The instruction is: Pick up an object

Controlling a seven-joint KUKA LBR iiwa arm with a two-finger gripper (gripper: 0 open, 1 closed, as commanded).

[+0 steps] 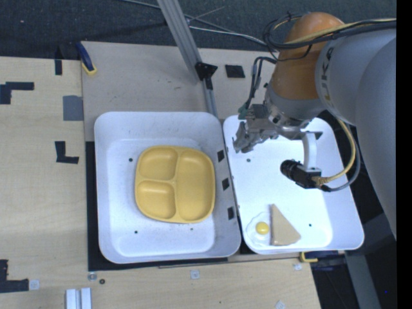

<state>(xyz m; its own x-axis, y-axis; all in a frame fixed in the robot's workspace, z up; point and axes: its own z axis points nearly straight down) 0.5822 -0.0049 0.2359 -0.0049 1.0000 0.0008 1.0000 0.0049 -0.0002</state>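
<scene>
Over the far left corner of the right bin (335,172) hangs the pincer (243,140), low above the white floor; nothing shows between its tips, and whether it is spread or pressed together cannot be told from this slant. Behind it the grey arm (360,63) with its orange band (302,56) reaches in across the right bin, and a black cable plug (297,171) dangles from the wrist toward the bin's middle. Well apart from the pincer, at the near edge of the right bin, lie the things it might take: a tan wedge (283,227) and, just beside it to the left, a small yellow piece (261,228). Left of the right bin sits the left bin (116,237), and in its middle rests a yellow divided plate (174,184), flat and untouched. As a judgement, the task has barely started: no object is lifted or pinched; the pincer must travel to one, close on it and raise it.
</scene>
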